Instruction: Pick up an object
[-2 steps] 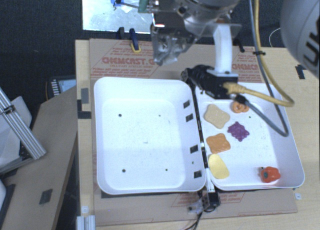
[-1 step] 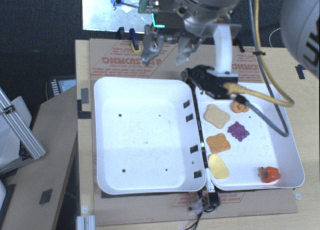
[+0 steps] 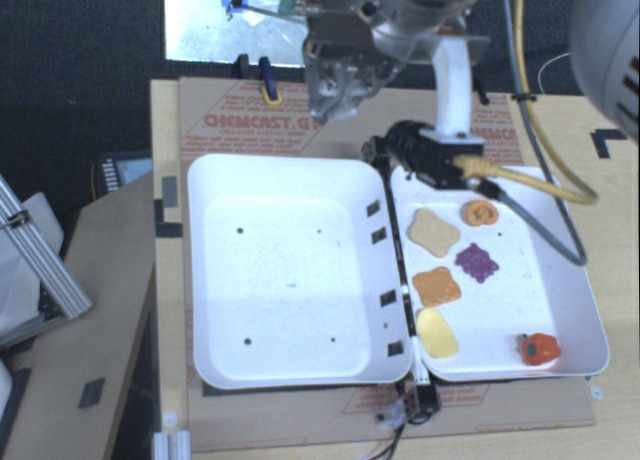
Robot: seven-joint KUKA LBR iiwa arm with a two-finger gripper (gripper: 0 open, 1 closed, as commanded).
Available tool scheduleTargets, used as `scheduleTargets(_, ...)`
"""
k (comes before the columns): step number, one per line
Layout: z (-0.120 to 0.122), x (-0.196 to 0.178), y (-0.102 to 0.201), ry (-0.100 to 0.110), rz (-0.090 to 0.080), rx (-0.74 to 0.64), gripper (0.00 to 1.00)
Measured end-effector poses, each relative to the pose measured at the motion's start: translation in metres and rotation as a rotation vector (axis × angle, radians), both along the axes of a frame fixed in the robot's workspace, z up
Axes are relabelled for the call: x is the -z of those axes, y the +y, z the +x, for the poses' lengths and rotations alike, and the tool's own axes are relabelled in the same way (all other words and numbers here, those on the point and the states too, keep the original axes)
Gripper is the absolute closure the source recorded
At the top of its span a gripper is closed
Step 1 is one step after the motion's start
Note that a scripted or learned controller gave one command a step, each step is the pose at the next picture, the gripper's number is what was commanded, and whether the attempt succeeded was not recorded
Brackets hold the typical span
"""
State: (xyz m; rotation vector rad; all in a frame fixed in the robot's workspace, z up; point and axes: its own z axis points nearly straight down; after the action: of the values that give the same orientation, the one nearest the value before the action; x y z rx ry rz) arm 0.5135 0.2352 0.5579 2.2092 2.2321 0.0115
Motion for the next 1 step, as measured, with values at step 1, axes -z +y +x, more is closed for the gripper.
scheduleTargets(1,0.0000,0.0005,-0.0001,0.001,0.000,-0.001,0.00)
